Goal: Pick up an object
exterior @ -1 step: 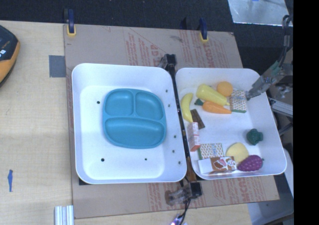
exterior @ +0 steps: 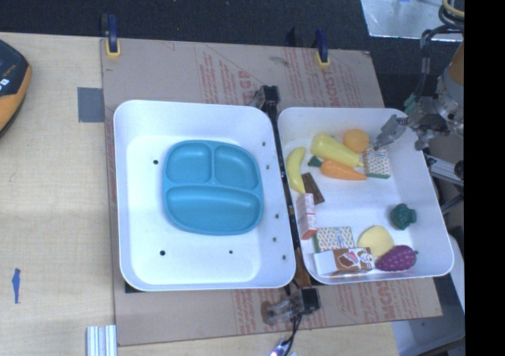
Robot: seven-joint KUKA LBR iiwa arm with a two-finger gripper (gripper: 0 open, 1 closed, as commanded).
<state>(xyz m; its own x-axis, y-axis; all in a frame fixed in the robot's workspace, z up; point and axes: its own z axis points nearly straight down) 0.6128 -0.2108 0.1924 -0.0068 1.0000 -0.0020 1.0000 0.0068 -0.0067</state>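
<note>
- Above the bench, camera view: two shallow white bins sat side by side on a cardboard sheet (exterior: 237, 70) clamped to the wooden bench top (exterior: 47, 189).
- Left bin (exterior: 130, 189) held a blue divided plate (exterior: 211, 187), lying flat near its middle.
- Right bin (exterior: 426, 189) carried a scatter of toy food: a yellow banana (exterior: 295, 169) along its left wall, a yellow pepper (exterior: 334, 147), an orange ball (exterior: 356, 140) and a carrot (exterior: 342, 171) bunched near the top.
- Lower down lay a dark green piece (exterior: 403, 215), a yellow lemon shape (exterior: 376, 240), purple grapes (exterior: 396, 257) and small printed cartons (exterior: 339, 248) toward the front edge.
- Gripper (exterior: 388, 132) reached in from the right over the bin's upper right corner, its grey tip just beside the orange ball and above a small checked packet (exterior: 377, 163).
- Whether the pincer was spread or pressed together could not be told; nothing was visibly pinched in it.
</note>
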